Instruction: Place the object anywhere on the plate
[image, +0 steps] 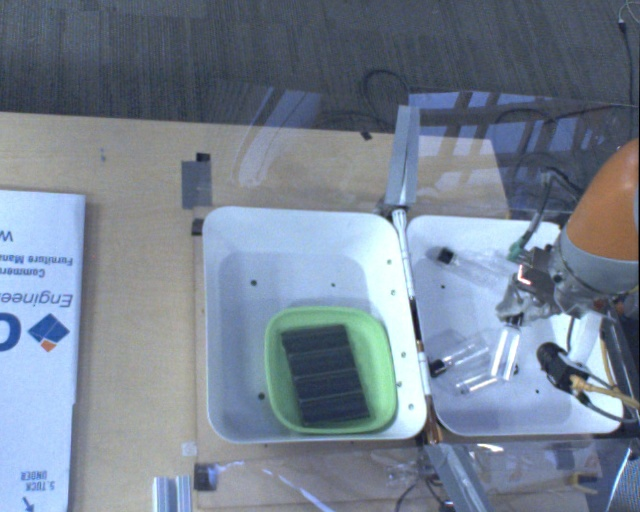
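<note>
Reaching in from the right, grey arm with the orange band (600, 230) parked low over the right-hand shallow white bin (470, 305). Hung the end effector (505, 352) just above a loose scatter of clear plastic tubes with black caps: one near the bin's far-left corner (468, 262), one close to the dividing wall (455, 352), one more right beside the tool tip (480, 382). Could not tell whether the end effector was released or clenched, what with all that transparent plastic and glare under it. Saw nothing plainly gripped, either.

Over in the left-hand white bin (300, 250), found the round-cornered lime-green plate (378, 345) sitting towards the near side, already carrying a dark grey ribbed slab (322, 375) flat across its middle.

Looked, then, like the pick-up step: hunting among the tubes, nothing lifted, nothing on its way across. Took the object to be one of those tubes, most likely the one nearest the tool, though frankly hard to call.

Called for a clean close around a single tube next, no easy job on something slick, round and apt to roll. After that, a lift high enough to clear the wall between the bins, a carry leftwards, and a drop onto whatever green rim remained bare around the slab, or simply on top of it.
</note>
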